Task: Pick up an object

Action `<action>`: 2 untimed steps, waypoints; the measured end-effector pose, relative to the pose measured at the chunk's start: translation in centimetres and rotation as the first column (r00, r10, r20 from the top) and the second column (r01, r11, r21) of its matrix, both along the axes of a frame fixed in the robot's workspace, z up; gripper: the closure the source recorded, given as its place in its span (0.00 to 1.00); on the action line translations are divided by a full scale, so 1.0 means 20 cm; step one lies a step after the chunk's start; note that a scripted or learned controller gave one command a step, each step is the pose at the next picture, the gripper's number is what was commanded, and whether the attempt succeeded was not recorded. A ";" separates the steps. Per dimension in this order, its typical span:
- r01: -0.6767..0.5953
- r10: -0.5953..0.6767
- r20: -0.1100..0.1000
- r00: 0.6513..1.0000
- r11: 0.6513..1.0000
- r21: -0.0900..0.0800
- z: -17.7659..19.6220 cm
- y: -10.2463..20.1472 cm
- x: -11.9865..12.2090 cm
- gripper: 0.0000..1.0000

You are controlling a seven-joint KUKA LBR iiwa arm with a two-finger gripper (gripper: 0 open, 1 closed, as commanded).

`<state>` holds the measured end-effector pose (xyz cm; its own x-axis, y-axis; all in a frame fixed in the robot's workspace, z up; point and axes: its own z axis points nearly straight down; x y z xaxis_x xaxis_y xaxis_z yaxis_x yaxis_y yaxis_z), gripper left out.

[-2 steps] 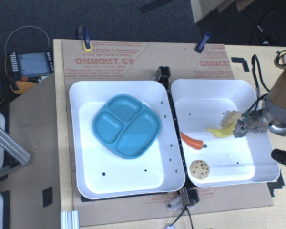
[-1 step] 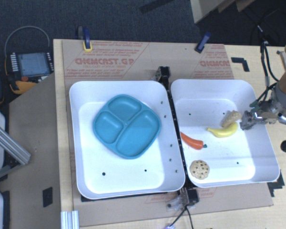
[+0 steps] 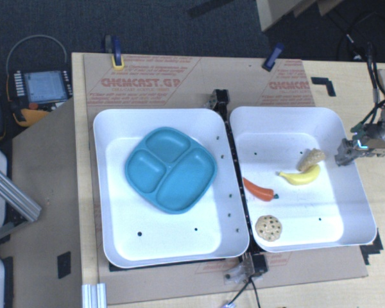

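Bench (image 3: 179, 76) carries two white bins side by side; left bin (image 3: 115, 172) holds a blue divided plate (image 3: 171, 170), sitting a bit toward 12 o'clock of the bin's middle; right bin (image 3: 346, 191) holds four small items. Banana (image 3: 300, 176) lies near the right bin's centre, curved, lengthwise roughly 3-to-9 o'clock; a tan lumpy piece (image 3: 312, 158) touches its 1 o'clock end; red-orange carrot or pepper, can't tell which (image 3: 258, 190), sits at 8 o'clock of the banana, near the bin's left wall; cookie (image 3: 268, 227) at 6 o'clock of that, close to the bin's near-left corner. Tool (image 3: 344, 156) sits at 3 o'clock over the right bin's right rim, apart from every item; nothing visible between its fingers; too small and dark to say whether they're spread or pressed together, cannot tell. Screen unit (image 3: 45, 86) sits off the bench at 10 o'clock.
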<state>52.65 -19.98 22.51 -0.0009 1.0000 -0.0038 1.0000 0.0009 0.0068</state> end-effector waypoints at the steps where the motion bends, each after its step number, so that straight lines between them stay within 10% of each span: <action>1: -0.005 0.005 -0.009 1.000 1.000 0.007 -0.04 0.28 0.02 1.00; 2: -0.007 0.007 -0.009 1.000 1.000 0.008 -0.02 0.60 0.02 1.00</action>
<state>53.03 -7.98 22.17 -0.0077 1.0000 0.0040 1.0000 0.0077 -0.0020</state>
